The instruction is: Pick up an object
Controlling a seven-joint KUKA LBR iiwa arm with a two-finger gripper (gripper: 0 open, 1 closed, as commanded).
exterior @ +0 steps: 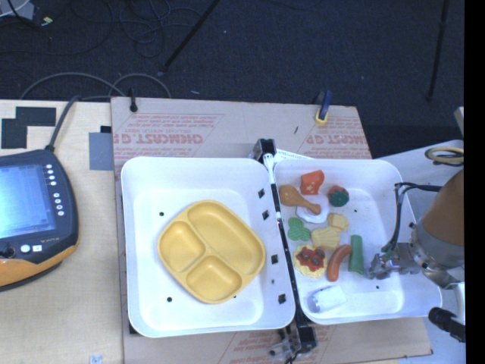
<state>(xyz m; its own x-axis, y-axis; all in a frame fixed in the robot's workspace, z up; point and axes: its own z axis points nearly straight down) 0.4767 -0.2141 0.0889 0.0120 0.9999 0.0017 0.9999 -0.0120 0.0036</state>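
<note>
The end effector [377, 268] hangs at three o'clock of the green stick [355, 252]; its opening cannot be told.

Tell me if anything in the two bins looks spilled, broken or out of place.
Nothing stands out. The yellow divided plate lies flat in the left bin, and the toy food pieces sit loosely clustered in the right bin. The pincer is low at that bin's right side.

A grey and orange teach pendant [30, 218] with a lit screen lies on the bench left of a cardboard sheet [227, 131]. A blue and yellow clamp [323, 107] grips that sheet's far edge. Black cables [91, 21] trail over the dark floor beyond it.
</note>
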